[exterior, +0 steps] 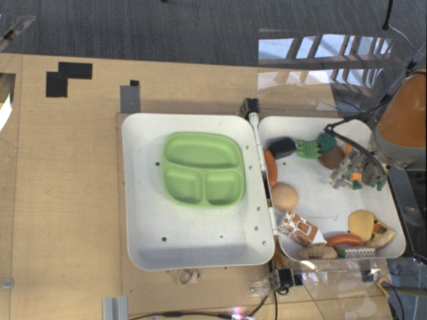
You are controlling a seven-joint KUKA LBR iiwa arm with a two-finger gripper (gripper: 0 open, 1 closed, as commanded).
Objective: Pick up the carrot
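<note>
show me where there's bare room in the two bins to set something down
Left bin: a broad bare strip below the green divided plate, narrower margins beside it. Right bin: one open patch mid-floor, between the round beige ball and the gripper. Its left wall, top and bottom edge are crowded with toy food.

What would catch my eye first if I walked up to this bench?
Probably the bright green divided plate, alone in the middle of the left bin. Next, the right bin, scattered with toy food, and the grey arm with its orange band reaching in from the right, its gripper low over that bin's far right part.
</note>
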